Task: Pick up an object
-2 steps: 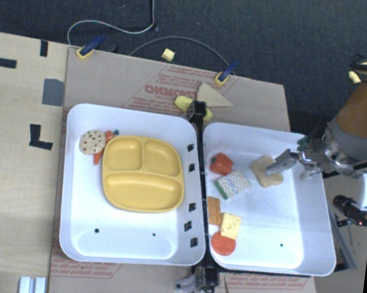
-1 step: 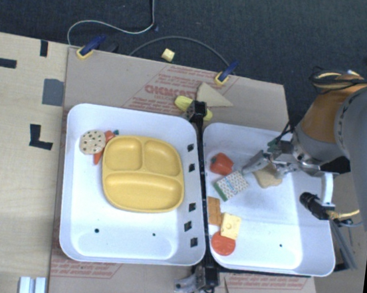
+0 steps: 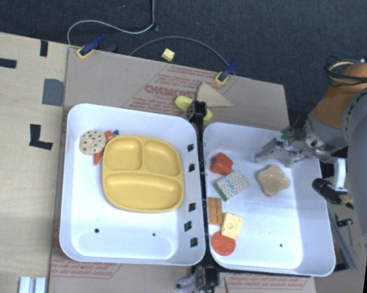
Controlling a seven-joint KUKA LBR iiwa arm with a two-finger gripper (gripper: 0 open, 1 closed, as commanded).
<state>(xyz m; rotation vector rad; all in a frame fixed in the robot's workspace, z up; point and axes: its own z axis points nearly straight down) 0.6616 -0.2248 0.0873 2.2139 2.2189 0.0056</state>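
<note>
From my seat the pick looks barely begun. My gripper (image 3: 278,151) hangs over the far side of the right bin (image 3: 303,259), its jaws spread wide with nothing between them, so closing and lifting are all still to do.

The likeliest target, I judge, is the tan bread-like piece (image 3: 273,180), which lies just below the jaws toward the near rim, apart from them as far as I can tell (the slant of the camera makes the height hard to judge). Farther out from the jaws, toward the divider, I count five more things in this bin: one red tomato-like piece (image 3: 221,163), one speckled green-and-white block (image 3: 232,184), one brown cracker (image 3: 214,210), one yellow cheese wedge (image 3: 232,225) and one red round slice (image 3: 223,245) touching the cheese.

Well away from the jaws, the left bin (image 3: 123,248) holds one yellow divided plate (image 3: 144,173), one cookie (image 3: 91,142) and one small orange-red piece (image 3: 103,148) wedged between cookie and plate; what it is I cannot tell.
</note>
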